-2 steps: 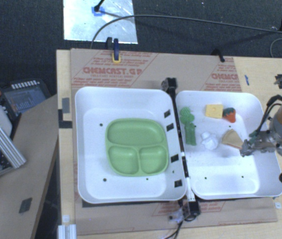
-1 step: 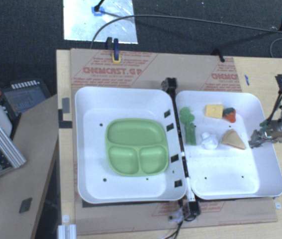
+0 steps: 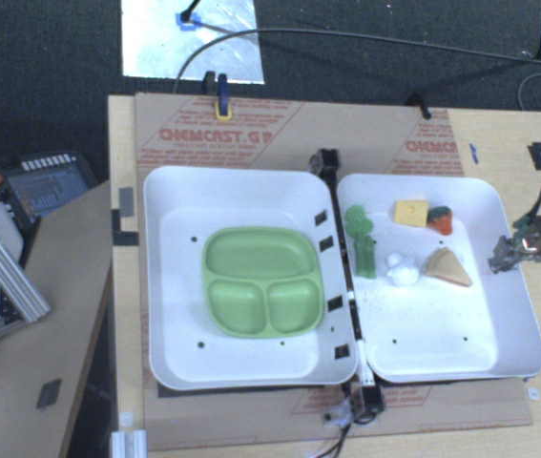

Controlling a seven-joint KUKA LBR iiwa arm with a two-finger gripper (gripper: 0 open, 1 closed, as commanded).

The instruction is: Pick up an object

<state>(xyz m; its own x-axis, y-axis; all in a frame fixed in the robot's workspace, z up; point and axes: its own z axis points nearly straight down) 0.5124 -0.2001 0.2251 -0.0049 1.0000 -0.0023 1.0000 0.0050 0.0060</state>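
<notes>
white plastic, two shallow bins side by side on your worktop (image 3: 122, 284). the left bin (image 3: 170, 198) holds a green divided plate (image 3: 262, 281), lying flat near the middle. the right bin (image 3: 499, 332) carries the small things in its upper half: a green toy (image 3: 362, 241) close to the left wall, a yellow block (image 3: 410, 212) with a red and green piece (image 3: 440, 219) touching its right side, a white lump (image 3: 402, 270) below them, and a tan wedge (image 3: 448, 267) just right of the lump. your gripper (image 3: 510, 254) sits at the right bin's right rim, level with the wedge but apart from it. nothing shows between its tips, and you cannot tell whether it is open or closed.
</notes>
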